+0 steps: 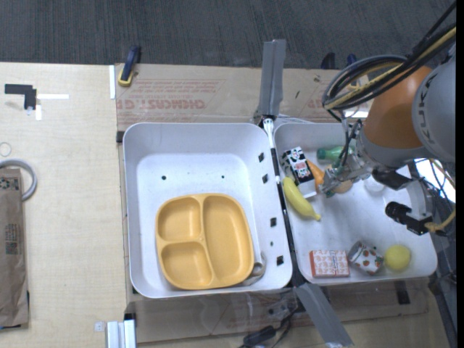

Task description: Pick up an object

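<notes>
- The left bin (pixel 138 194) holds a yellow divided plate (pixel 205 240), lying flat toward its near side.
- In the right bin (pixel 362 267), a banana (pixel 299 199) lies at the left edge, just beside a small black-and-white carton (pixel 296 167).
- The gripper (pixel 335 182) hangs low over the bin's far part, right of the carton; whether its fingers are spread or closed cannot be told.
- Along the near wall sit a red patterned box (pixel 329 262), a crumpled wrapper (pixel 365 258) and a lemon (pixel 397 257).

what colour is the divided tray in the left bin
Yellow; the divided tray shows clearly in the camera view.
</notes>
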`<state>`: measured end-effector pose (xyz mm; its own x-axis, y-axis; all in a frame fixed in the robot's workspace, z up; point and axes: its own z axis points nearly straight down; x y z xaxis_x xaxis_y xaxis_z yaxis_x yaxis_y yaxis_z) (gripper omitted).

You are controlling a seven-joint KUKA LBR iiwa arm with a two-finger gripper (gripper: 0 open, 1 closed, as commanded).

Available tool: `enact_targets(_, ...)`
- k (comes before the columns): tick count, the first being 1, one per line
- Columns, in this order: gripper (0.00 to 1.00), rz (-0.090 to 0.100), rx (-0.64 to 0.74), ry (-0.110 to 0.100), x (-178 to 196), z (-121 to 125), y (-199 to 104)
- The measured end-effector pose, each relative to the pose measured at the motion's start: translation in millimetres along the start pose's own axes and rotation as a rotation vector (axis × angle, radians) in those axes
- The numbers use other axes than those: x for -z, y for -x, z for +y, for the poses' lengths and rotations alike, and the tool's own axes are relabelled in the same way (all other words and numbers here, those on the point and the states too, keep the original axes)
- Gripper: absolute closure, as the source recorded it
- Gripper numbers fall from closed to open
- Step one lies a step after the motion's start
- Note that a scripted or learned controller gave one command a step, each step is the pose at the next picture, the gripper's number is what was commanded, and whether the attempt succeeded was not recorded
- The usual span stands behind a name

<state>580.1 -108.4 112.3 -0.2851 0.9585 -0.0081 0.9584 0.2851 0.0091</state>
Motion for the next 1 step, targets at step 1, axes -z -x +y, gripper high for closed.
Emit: enact_targets(1, 1.0, 0.006, -0.065, -0.01, 106.7, -1.2, -40.6)
